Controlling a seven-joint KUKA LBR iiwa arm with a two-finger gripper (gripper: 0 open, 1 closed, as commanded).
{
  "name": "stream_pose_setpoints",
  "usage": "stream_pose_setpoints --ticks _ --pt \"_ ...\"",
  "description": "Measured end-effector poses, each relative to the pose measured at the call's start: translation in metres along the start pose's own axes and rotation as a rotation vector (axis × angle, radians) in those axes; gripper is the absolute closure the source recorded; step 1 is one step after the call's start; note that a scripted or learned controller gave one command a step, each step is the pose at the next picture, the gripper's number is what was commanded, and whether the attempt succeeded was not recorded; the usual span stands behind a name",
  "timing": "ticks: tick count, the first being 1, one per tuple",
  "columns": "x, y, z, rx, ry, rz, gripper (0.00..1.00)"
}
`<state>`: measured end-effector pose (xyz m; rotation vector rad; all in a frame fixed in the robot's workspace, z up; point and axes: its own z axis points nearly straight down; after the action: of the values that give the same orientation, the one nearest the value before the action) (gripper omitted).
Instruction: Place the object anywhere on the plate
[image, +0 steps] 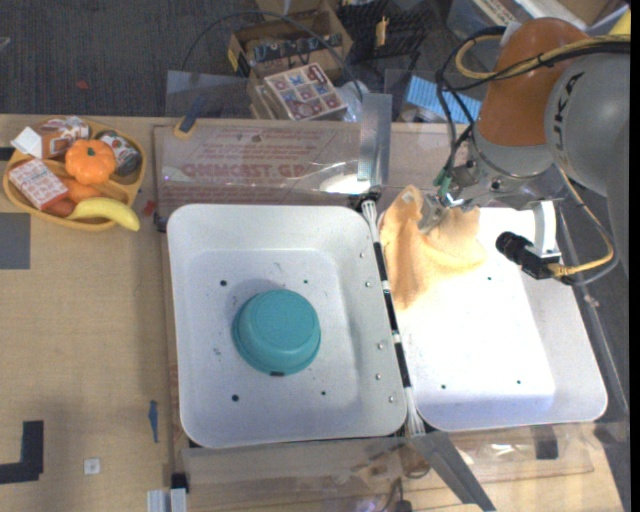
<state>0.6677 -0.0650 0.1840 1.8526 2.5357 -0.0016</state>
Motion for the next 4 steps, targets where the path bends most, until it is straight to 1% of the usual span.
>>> stream_pose_setpoints --ticks 1,2,3,4 --pt "-0.001 0.001 -0.04 -0.002 0.0 -0.001 1.0" --pt "0.046 -0.015 -0.03 0.0 0.002 -0.4 1.0" --pt "0.101 -0.032 -0.036 -0.002 0.002 -0.798 1.0" --pt "0.156 -0.047 -0.031 -0.003 0.002 -1.197 1.0"
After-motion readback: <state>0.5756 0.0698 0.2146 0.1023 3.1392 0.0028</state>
